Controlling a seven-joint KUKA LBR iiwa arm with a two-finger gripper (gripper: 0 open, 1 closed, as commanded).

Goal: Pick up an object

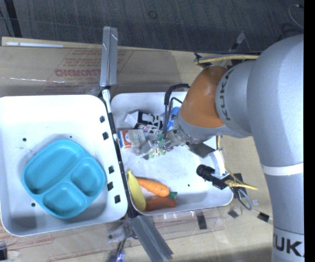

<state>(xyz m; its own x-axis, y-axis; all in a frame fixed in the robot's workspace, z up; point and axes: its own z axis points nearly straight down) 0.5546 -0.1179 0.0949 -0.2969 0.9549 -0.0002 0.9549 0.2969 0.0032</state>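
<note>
My gripper [153, 145] is low in the right bin [201, 198], at its left middle, with the grey arm and orange band [204, 103] above it. It hangs over a small cluttered patch next to a red and white carton [125, 138]. Just behind it lies a black and white packet [144, 119]. An orange carrot [153, 187] rests near the bin's front wall, with a yellow banana [135, 192] to its left and a brown sausage-like piece [160, 202] in front of it. The arm hides the back right of the bin.
The left bin [16, 113] holds a blue divided plate [64, 178] at its front middle. A metal bar [109, 53] stands up behind the wall between the two bins. Brown cardboard [48, 64] lies behind the bins.
</note>
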